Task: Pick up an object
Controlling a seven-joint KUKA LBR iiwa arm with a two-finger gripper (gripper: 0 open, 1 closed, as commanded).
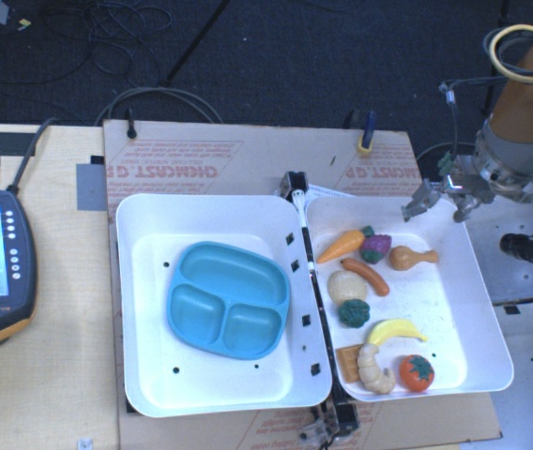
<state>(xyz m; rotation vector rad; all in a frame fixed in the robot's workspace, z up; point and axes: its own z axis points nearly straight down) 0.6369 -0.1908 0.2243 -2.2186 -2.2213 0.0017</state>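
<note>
The end effector (442, 202) hovers over the upper right corner of the right bin (488, 300), above the bin's rim and well apart from the things in it. Its two fingers stand spread and released, with nothing between them.

The things to pick lie in the right bin: a carrot (340, 245), a purple piece (375, 247), a tan pear-shaped piece (409, 258), a sausage (366, 277), a pale round piece (347, 287), a dark green piece (354, 313), a banana (395, 331), a tomato (416, 372), a pale curled piece (373, 367) and a cracker (347, 359). The left bin (144, 307) holds a blue divided tray (229, 298).

These look like toy foods, likely light, stiff and smooth, so they may slip or roll under a pinch. The tan pear-shaped piece lies nearest the end effector and apart from its neighbours; a hold across its round body would seem safer than on its thin neck. The banana also lies free, and is best taken across its middle. The carrot and purple piece touch, which makes a clean hold harder.
</note>
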